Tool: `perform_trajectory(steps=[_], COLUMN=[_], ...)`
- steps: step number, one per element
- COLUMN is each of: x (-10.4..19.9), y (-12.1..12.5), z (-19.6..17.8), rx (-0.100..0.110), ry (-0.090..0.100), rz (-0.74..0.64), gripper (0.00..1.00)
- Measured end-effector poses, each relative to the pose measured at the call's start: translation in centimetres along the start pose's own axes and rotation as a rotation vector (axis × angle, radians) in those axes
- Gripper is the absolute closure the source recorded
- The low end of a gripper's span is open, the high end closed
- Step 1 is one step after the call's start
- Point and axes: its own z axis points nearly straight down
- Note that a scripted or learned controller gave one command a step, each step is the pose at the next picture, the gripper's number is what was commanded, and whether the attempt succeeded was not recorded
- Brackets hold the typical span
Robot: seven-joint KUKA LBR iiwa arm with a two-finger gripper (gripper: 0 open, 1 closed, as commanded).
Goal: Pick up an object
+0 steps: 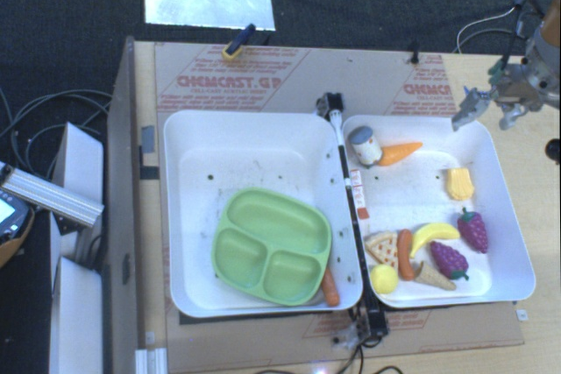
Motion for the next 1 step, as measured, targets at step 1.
perform_trajectory(steps=[1], x=[3.83], y=[-3.59], z=[11.47], rx=[0.004], ry=[0.002], rz=[0.001], gripper=[0.00])
